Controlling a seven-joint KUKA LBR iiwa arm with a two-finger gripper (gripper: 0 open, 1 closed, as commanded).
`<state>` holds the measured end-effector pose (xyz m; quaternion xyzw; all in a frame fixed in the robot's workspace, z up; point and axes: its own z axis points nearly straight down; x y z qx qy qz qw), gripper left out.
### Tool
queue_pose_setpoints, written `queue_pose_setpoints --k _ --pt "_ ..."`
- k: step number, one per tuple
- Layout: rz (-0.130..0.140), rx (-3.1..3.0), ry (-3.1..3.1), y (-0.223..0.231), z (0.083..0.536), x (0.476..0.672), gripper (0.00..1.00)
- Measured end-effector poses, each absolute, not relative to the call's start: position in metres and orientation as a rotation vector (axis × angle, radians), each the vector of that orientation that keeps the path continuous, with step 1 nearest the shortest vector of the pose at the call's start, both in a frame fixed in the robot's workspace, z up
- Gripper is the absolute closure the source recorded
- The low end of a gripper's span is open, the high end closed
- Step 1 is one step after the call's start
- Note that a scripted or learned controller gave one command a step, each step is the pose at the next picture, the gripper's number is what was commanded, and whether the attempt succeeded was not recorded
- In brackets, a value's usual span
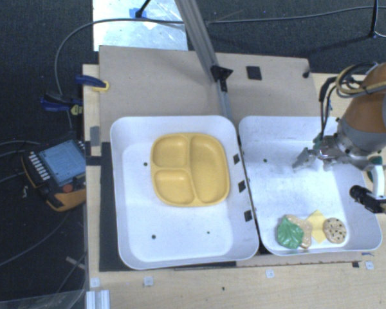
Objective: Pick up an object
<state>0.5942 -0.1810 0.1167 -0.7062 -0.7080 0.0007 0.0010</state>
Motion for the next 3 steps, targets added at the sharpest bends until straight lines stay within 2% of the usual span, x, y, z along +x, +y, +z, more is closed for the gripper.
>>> queue_pose_setpoints --k 1,2,3 --pt "-0.004 -2.223 -2.226 -0.181 0.086 0.596 0.0" --pt "-0.008 -2.227 -2.232 -0.182 0.099 0.598 1.0" --pt "-0.005 -2.219 -2.231 -0.174 0.15 0.595 1.0"
